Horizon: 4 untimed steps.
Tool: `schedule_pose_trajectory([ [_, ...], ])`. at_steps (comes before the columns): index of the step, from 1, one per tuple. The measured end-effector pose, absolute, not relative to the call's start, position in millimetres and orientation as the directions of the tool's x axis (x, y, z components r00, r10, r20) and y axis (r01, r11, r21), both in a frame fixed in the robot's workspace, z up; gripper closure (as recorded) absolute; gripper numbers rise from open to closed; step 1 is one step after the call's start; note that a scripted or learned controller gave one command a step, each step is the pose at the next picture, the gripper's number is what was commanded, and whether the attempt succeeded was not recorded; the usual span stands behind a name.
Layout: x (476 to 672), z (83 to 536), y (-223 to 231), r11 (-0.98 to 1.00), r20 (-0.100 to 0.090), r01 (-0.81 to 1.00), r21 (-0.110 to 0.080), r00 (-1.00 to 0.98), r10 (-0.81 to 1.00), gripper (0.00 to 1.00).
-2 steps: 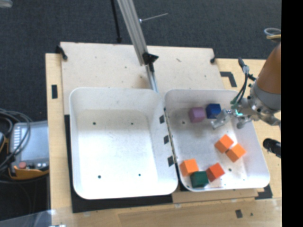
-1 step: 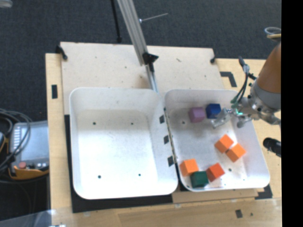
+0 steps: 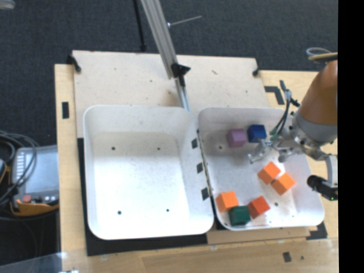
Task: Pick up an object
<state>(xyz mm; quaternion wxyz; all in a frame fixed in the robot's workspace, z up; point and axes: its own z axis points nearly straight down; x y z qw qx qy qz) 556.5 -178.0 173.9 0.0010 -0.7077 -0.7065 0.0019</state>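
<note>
Over the right white plastic bin (image 3: 207, 124), the two-finger metal gripper (image 3: 272, 148) is being hovered empty, its state not readable; the closest pick, a small orange cube (image 3: 269, 172), is sitting just nearside of it.

Even, bright overhead light; soft faint shadows; white bins slightly overexposed; image mildly soft, grainy

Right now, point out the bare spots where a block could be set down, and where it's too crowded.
The left bin has bare floor from wall to wall. In the right bin, a free strip runs along the divider, above the orange block. Crowded: the purple block and blue block by the tool, and the lower right corner.
</note>
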Motion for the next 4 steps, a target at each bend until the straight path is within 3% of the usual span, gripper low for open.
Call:
schedule_pose_trajectory([
  [1,555.1,123.1,-178.9,-0.005,-0.015,1.000,0.017,0.005,1.000,0.00],
  [2,559.2,126.9,-178.1,-0.002,-0.011,1.000,0.026,0.003,1.000,0.00],
  [3,560.7,136.9,-179.6,-0.009,-0.013,0.999,0.032,0.009,1.000,1.00],
  [4,567.0,182.6,-176.1,0.004,-0.001,1.000,0.006,-0.004,1.000,1.00],
])
